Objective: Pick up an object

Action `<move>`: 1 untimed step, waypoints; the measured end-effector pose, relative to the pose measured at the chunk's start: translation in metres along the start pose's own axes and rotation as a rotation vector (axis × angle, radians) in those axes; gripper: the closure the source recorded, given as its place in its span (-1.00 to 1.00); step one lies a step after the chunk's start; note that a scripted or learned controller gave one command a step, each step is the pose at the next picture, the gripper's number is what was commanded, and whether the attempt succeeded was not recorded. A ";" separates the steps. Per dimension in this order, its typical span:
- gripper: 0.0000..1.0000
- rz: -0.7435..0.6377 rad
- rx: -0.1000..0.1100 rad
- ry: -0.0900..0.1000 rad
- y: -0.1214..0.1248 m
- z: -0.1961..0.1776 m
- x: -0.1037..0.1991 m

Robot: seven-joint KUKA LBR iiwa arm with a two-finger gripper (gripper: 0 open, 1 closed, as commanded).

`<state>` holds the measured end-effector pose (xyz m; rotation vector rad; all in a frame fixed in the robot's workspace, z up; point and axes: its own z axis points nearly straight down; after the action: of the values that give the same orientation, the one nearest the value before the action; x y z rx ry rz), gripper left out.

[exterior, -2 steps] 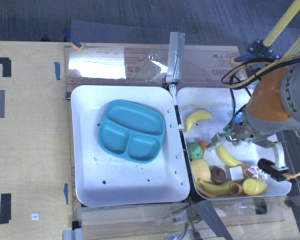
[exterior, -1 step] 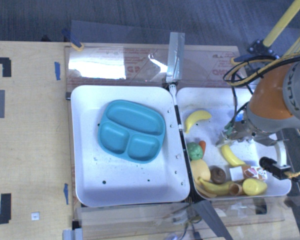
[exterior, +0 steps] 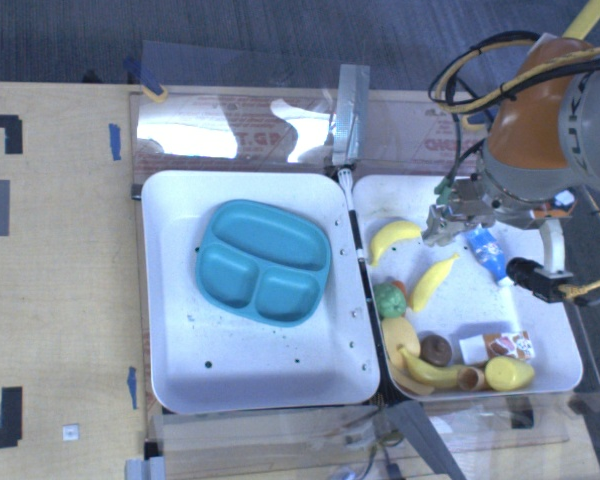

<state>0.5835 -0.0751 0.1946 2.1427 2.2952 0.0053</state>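
From the overhead camera view I see the arm (exterior: 545, 118) reaching in from the right, its orange band above the wrist hanging over the back of the right bin (exterior: 570, 343). The gripper (exterior: 448, 220) sits low over that bin's rear left part. I cannot tell its state from here; the metal at the tip is too small and cluttered to read.

Just to the left of the gripper lies a yellow banana (exterior: 392, 238), curved, its near end close to or touching the tip; I cannot say which. A second, slimmer yellow piece (exterior: 432, 280) lies just in front of the gripper, slanting toward the bin's middle. To the right of the gripper, under the wrist, a blue and white packet (exterior: 486, 253) lies tilted on the bin floor.

Further toward the front of the bin I see a green round toy (exterior: 389, 299) against the left wall, a larger banana (exterior: 420, 366) along the front left, a brown round thing (exterior: 437, 348) beside it, a small white box (exterior: 472, 349), a red and white packet (exterior: 510, 345) and a yellow lemon-like piece (exterior: 508, 373) at the front.

The left bin (exterior: 170, 268) holds a blue divided plate (exterior: 263, 261), lying flat near its middle, well apart from the gripper.
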 end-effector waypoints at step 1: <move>-1.00 0.004 0.009 -0.001 -0.003 0.004 -0.002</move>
<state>0.5810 -0.0775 0.1905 2.1508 2.2955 -0.0064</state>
